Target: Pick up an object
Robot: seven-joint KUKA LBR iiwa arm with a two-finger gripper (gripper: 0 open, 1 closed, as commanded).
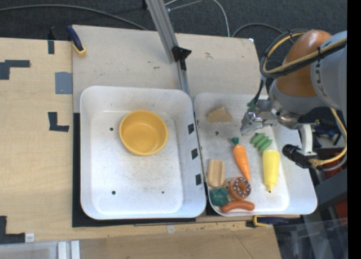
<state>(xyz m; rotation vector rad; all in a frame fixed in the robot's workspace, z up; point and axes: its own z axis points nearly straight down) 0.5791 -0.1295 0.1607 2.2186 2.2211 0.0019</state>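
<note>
Metal gripper: low over the right bin's upper part, nothing between its fingers; whether they are spread or pressed together cannot be told.
Nearest things: green pod just beside it, carrot a little below.
Right bin: also holds a yellow corn cob, tan wedge, bread piece, doughnut, sausage.
Left bin: yellow bowl, well apart from the gripper.
Arm: grey, orange band, at the right.

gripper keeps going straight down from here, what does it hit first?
Probably bare floor of the right bin, under the gripper, just left of the green toy vegetable and above the carrot. Depth unclear.
</note>
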